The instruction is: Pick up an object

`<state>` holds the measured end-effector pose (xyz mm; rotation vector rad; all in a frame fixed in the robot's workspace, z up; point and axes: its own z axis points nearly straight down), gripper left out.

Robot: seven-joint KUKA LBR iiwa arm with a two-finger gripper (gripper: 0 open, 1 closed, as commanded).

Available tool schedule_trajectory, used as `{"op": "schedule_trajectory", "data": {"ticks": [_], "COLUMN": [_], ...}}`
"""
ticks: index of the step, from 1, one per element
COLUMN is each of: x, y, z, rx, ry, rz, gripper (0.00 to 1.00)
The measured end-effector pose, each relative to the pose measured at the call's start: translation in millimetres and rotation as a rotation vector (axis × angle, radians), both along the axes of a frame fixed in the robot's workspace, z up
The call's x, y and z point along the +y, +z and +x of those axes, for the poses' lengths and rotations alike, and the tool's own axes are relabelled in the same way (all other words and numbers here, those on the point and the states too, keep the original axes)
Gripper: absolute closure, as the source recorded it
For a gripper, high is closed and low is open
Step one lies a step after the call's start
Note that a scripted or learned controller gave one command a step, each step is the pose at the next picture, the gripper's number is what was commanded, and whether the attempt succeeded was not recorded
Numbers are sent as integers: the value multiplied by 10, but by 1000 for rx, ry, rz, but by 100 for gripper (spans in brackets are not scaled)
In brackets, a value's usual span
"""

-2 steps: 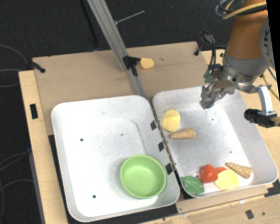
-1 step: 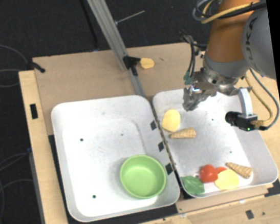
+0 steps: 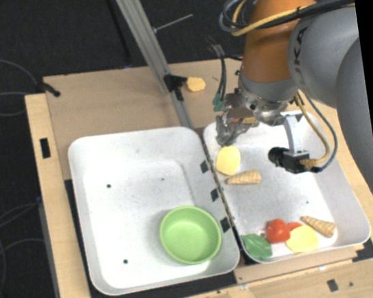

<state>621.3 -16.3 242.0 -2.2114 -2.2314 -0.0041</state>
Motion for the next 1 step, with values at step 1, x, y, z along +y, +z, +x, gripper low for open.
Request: {"op": "schedule_trajectory", "data": {"ticks": [1], "x": [600], "y": [-76], "z": [26], "rx": [1], "ry": [-1], "rz": [-1], "gripper": [100]}}
